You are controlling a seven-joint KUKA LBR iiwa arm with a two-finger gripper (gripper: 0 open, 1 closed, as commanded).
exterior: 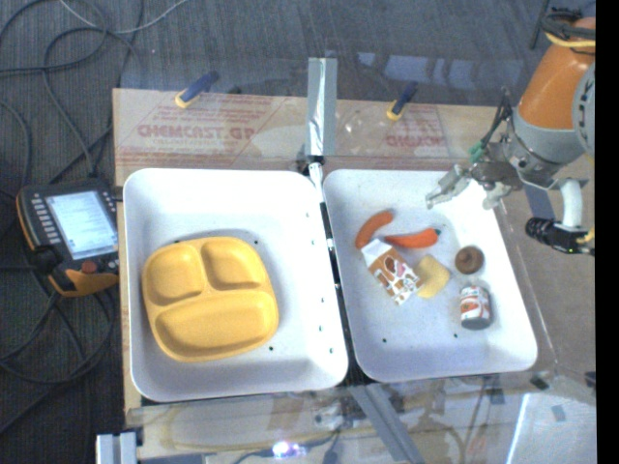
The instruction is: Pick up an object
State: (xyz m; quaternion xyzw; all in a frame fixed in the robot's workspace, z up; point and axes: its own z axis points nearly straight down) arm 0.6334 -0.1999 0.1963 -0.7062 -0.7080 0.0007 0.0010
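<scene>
The right bin (503, 356) holds a red sausage (374, 225), an orange carrot (414, 239), a small printed carton (393, 272), a pale yellow block (434, 276), a brown round piece (470, 258) and a small can (474, 306). My gripper (467, 186) hangs above the bin's far right corner, up and to the right of the carrot. Its fingers (441, 191) are spread apart with nothing between them.
The left bin (155, 187) holds a yellow divided tray (210, 296). A metal post (319, 114) stands behind the bins' shared wall. A teach pendant (68, 230) lies left of the bench. Cables run across the floor behind.
</scene>
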